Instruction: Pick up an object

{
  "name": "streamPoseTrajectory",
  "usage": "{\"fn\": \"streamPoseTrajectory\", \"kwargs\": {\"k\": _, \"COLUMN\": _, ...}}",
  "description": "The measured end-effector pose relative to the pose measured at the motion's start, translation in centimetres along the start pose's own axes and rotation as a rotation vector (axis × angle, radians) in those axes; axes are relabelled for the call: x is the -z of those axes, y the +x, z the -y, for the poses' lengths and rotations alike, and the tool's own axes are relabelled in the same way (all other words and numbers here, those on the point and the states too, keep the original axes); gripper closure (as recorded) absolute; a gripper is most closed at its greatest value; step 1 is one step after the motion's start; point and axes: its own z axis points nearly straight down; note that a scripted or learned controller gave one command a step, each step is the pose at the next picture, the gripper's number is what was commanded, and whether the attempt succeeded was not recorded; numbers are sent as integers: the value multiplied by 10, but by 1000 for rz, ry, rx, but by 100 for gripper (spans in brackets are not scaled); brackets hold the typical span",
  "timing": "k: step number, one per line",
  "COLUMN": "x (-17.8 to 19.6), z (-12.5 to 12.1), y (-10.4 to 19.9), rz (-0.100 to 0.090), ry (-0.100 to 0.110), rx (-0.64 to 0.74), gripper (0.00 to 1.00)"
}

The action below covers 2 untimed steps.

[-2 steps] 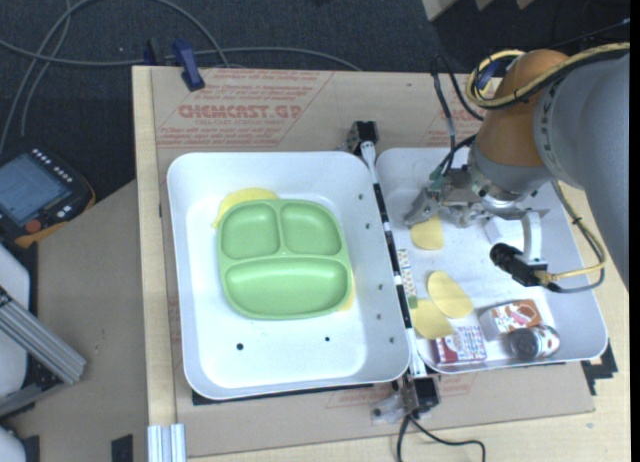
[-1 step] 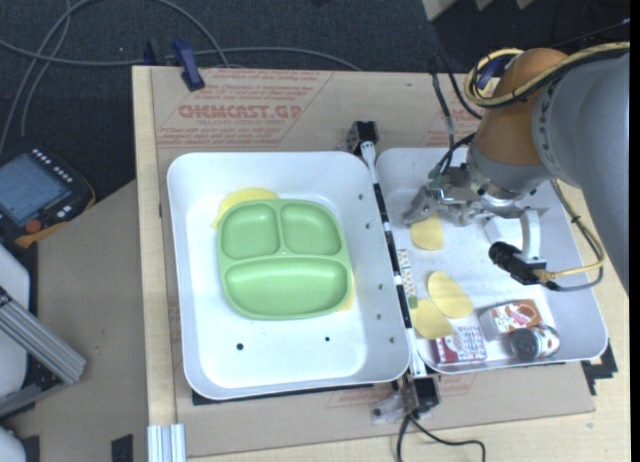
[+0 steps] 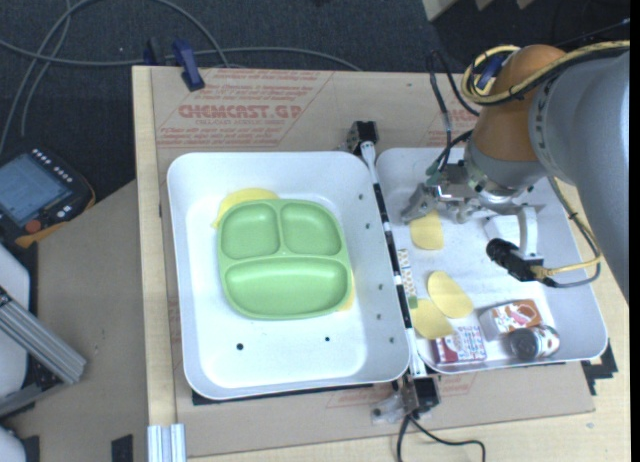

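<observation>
The right bin [image 3: 570, 250] holds three flat yellow pieces: one near its upper left [image 3: 428, 234], one in the middle [image 3: 450, 295] and one at the lower left [image 3: 432, 322]. Along the front wall lie a red and white packet [image 3: 462, 346], a silvery pouch with a red picture [image 3: 512, 317] and a dark round thing [image 3: 530, 343]. My gripper [image 3: 432, 206] hangs low over the bin's upper left, just above the top yellow piece, open, with nothing between its fingers.
In the left bin [image 3: 190, 250] sits a green divided plate [image 3: 285, 257], with a yellow sheet [image 3: 243, 198] poking out beneath its upper left corner. The divider rim [image 3: 392, 250] between the bins runs close to my gripper's left side.
</observation>
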Motion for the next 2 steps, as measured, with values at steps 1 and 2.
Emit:
{"fn": "streamPoseTrajectory", "kwargs": {"k": 1, "x": 0, "z": 12, "y": -4, "rz": 0, "ry": 4, "rx": -1, "gripper": 0}}
{"fn": "streamPoseTrajectory", "kwargs": {"k": 2, "x": 0, "z": 24, "y": -15, "rz": 0, "ry": 4, "rx": -2, "gripper": 0}}
